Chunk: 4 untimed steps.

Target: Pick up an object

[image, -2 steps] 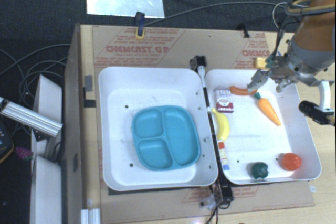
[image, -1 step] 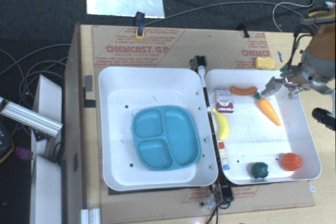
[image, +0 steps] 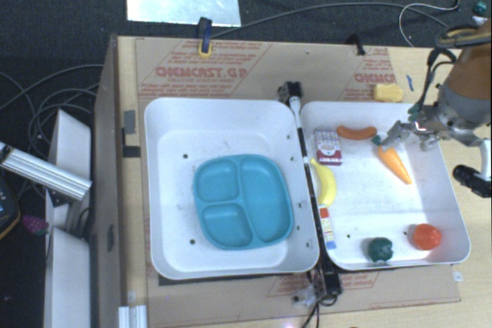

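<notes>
The right bin (image: 430, 200) holds several toy foods. An orange carrot (image: 394, 163) lies near its far right, with a brown sausage (image: 356, 132) just left of it by the back wall. A red-and-white box (image: 328, 147) and a yellow banana (image: 327, 184) sit along the left wall. A dark green item (image: 379, 248) and an orange-red ball (image: 425, 236) rest near the front edge. My gripper (image: 401, 131) hangs low over the bin's back right corner, just above the carrot's thick end, with nothing seen in it.
The left bin (image: 173, 165) holds a blue divided plate (image: 243, 200). A yellow block (image: 388, 93) lies on the bench behind the right bin. The grey arm (image: 467, 100) comes in from the right over the bin's rim. Cables run along the back.
</notes>
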{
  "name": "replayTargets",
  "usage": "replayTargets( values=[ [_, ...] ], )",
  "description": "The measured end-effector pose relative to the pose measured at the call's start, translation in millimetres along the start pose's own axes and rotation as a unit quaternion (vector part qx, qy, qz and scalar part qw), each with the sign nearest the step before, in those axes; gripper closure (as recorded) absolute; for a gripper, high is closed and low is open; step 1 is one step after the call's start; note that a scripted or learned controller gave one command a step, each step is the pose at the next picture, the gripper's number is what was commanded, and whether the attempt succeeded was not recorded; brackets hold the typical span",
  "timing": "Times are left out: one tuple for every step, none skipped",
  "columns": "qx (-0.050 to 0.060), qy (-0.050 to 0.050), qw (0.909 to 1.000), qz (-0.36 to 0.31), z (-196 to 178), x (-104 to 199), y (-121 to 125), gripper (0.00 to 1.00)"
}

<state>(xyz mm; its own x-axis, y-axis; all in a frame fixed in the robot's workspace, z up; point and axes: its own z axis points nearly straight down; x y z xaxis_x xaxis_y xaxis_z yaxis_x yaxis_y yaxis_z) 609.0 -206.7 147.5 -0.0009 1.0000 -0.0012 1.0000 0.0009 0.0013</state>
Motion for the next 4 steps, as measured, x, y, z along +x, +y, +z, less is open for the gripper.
replayTargets(
  values=[
    [0.001, 0.001, 1.0, 0.0, 49.6, 0.7, -3.6, 0.0],
    [-0.002, 0.001, 1.0, -0.003, 22.5, 69.2, 61.4, 0.0],
    [0.0, 0.0, 1.0, 0.0, 56.5, 45.1, 21.2, 0.0],
    [0.0, 0.0, 1.0, 0.0, 60.9, 29.8, -33.9, 0.0]
  ],
)
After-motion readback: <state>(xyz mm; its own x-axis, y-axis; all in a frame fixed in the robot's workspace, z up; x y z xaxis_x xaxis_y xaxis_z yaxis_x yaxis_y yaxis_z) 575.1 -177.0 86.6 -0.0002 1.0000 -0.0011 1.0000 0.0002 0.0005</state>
